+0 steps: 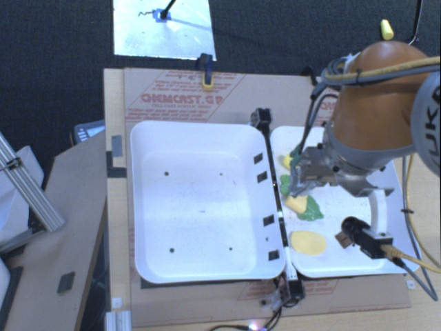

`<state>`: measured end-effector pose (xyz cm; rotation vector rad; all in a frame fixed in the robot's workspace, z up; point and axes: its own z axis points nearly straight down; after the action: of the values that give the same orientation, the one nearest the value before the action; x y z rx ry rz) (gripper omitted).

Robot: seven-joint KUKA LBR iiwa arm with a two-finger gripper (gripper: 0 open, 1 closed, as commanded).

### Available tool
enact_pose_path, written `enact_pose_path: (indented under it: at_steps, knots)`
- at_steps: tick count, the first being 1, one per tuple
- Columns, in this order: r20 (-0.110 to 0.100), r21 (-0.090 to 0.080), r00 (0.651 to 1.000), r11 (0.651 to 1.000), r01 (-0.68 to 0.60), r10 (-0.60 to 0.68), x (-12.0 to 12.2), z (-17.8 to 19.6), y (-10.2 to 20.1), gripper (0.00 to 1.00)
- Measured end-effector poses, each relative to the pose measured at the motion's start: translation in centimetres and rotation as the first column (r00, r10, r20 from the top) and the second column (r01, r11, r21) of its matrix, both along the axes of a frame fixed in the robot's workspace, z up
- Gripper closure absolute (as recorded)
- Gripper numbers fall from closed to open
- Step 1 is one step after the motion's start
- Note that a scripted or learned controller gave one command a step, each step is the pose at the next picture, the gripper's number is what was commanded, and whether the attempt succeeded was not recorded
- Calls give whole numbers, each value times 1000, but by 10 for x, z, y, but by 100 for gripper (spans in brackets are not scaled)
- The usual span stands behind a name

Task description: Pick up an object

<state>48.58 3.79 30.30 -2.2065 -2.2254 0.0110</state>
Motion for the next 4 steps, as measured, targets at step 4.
enact_pose_path:
  at_steps: [4]
  knots:
    - [-4,-6,1000,1000,0,0,-2,17,185,100]
